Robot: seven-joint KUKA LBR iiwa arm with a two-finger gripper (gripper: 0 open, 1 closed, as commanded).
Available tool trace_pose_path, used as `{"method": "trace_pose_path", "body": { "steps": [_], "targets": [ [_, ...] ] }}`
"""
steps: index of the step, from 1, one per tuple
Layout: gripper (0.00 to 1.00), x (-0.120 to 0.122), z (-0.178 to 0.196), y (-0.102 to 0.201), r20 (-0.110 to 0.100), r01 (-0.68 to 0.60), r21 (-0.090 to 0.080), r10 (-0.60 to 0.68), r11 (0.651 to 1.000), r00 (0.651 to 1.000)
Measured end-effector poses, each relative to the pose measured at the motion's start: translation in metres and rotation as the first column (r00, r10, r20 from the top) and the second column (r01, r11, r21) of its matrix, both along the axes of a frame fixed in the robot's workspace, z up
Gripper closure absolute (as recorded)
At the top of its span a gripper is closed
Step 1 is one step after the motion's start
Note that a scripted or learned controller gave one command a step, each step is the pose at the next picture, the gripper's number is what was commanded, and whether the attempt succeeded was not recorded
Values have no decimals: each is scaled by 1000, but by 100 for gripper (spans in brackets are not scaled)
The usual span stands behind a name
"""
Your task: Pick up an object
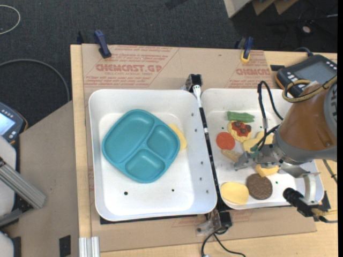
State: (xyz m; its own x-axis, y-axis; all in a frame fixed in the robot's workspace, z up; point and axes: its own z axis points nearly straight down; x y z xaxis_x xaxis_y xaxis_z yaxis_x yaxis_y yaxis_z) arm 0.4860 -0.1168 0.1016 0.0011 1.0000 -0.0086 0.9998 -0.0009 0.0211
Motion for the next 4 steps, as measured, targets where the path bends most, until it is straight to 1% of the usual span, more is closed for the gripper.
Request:
{"method": "trace_pose_path", "body": {
  "steps": [1,2,3,4],
  "targets": [
    [0,-2,-13,24,-6,-4,6,4,1000,1000],
    [100,-6,-7,23,-18,1,8,0,1000,1000],
    [100,-2,145,-43,-3,4,0,-4,1000,1000],
    [100,-5,210,88,-11,-17,12,17,1000,1000]
  ]
}}
